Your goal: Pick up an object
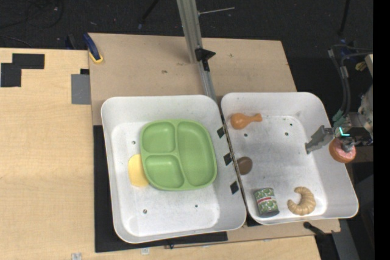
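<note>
In the right bin point(274, 100) lie an orange drumstick-shaped toy point(245, 120) at the back left, a small brown round piece point(244, 165) by the left wall, a green can point(265, 201) at the front, and a tan croissant point(303, 201) beside the can. My gripper point(323, 138) hangs over the right bin's right rim, above bare floor and apart from all of these. A round orange-pink shape point(342, 151) sits just right of it, and I cannot tell whether it is a held object or part of the arm.
The left bin point(122, 112) holds a green divided plate point(178, 154) with a yellow piece point(138, 170) tucked at its left edge. A metal post point(190, 27) rises behind the bins. Black clips point(226, 158) sit where the bins meet.
</note>
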Controlling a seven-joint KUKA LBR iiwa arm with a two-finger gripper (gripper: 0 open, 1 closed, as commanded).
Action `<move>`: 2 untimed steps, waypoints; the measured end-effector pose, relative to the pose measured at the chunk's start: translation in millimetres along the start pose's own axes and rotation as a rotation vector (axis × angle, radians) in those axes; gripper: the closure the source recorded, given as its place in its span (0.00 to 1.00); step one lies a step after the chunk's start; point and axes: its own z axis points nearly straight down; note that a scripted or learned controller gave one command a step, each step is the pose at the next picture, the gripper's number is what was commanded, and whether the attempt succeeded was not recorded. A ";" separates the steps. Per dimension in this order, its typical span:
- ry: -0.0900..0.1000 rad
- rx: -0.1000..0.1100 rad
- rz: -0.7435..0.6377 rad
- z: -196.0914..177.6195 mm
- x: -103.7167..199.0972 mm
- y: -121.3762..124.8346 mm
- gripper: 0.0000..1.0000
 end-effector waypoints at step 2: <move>0.002 0.005 -0.001 63.1 5.6 0.2 0.00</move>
